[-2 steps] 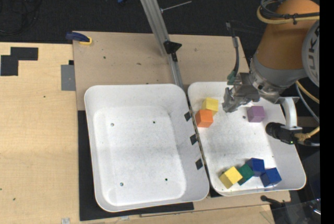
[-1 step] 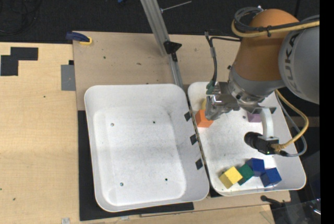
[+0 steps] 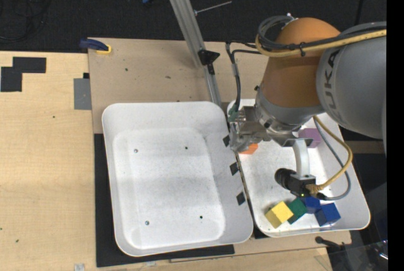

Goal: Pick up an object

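Tool point(image 3: 243, 137) low over the orange block point(image 3: 250, 149) by the right bin's point(image 3: 353, 216) wall; grip unreadable; centre it squarely first.

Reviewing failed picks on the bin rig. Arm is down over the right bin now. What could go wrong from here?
1. The gripper sits close to the right bin wall nearest the left bin; it could clip that wall when moving.
2. The orange object lies just beside it, half hidden; a grasp may only nudge it.
3. The yellow block, green block and blue block are clustered, so a later grasp may jam between them.
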Controlling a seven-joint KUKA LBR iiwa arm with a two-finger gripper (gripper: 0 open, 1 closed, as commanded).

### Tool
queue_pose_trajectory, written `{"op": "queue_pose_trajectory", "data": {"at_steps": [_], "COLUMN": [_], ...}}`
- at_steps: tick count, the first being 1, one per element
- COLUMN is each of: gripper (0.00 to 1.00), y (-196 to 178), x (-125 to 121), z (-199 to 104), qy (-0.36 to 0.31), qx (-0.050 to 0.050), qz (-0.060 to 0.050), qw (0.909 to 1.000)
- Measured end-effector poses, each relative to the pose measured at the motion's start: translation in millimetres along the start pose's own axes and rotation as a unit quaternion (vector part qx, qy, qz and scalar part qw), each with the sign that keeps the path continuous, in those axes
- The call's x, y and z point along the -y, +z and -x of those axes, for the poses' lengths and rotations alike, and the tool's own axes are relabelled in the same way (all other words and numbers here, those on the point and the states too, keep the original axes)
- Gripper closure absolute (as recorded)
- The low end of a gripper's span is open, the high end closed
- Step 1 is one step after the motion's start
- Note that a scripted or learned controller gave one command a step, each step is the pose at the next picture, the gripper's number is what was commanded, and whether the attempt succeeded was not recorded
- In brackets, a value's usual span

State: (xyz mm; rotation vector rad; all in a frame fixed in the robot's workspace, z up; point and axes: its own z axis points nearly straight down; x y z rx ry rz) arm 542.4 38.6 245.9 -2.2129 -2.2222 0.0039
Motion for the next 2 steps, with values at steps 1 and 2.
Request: {"op": "queue_pose_trajectory", "data": {"at_steps": [1,2], "gripper": [1.00,0.00], "y": [23.3,22.1], "x": [11.8,10.9], "z": [-48.2,-44.7], "qy": [0.000,0.004], "qx": [0.000,0.001], "qz": [-0.001,0.001], "qw": [1.0000,1.0000]}}
